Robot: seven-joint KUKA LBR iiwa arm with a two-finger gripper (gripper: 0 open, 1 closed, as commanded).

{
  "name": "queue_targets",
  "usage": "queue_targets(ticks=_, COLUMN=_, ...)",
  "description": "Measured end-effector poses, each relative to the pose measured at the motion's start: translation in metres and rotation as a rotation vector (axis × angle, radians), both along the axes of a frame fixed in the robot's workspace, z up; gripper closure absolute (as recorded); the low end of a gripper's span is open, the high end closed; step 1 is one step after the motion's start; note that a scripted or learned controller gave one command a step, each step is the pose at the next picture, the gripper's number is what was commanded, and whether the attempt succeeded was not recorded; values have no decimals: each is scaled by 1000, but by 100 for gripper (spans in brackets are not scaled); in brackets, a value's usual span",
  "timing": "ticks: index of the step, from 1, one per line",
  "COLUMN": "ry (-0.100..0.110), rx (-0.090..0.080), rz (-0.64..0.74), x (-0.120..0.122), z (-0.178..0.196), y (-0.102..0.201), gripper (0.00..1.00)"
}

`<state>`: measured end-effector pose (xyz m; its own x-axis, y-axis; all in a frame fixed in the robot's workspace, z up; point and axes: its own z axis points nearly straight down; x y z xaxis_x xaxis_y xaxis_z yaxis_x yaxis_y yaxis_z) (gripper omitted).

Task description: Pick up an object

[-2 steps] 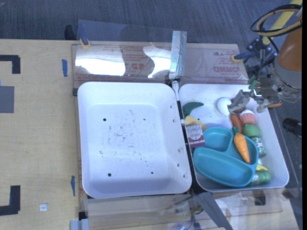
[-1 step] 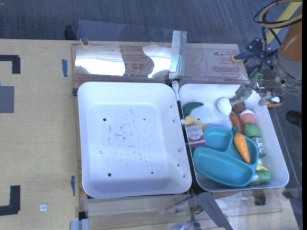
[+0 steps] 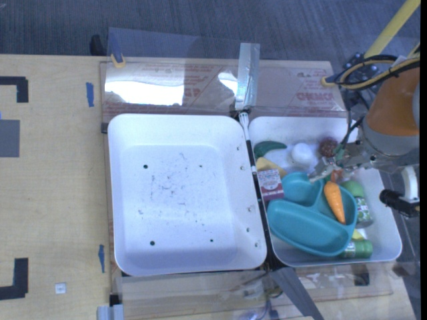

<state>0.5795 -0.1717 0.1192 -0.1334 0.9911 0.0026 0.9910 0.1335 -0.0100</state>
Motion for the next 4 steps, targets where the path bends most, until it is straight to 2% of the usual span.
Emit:
queue_targets(ticks=1, ry=-29, rx=-5, rz=-71, x=-42, z=-30, y=-22, gripper=0)
queue_targets(ticks=2, ry=-26, rx=-4, rz=-49, x=-37, z=-31, y=-23, gripper=0)
queue_targets(ticks=3, ry=-16, rx=-3, rz=-24, x=54, z=-30, y=-2, gripper=0)
queue_targets(ticks=4, ry=-26, rx=-6, rz=-38, x=-30, z=-30, y=-24, gripper=0)
